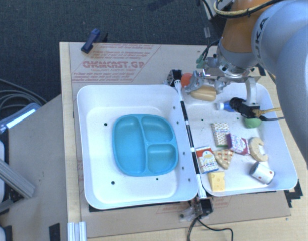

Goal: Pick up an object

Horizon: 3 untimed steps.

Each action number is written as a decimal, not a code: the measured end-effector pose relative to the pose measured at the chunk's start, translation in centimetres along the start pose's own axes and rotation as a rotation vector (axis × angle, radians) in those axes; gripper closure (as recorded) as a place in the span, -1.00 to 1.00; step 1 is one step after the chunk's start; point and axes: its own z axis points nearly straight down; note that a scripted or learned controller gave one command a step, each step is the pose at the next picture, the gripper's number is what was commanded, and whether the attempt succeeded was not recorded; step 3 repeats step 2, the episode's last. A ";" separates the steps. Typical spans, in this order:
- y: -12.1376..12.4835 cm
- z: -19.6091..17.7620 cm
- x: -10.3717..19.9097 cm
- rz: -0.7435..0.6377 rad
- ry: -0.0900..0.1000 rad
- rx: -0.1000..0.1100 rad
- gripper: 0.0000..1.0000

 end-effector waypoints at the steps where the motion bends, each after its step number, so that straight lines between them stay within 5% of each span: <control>1: -5.0 0.1 1.7 0.001 0.001 0.005 1.00; 2: -9.3 -1.3 0.7 0.002 0.001 0.005 1.00; 3: -9.3 -1.3 0.7 0.002 0.001 0.005 1.00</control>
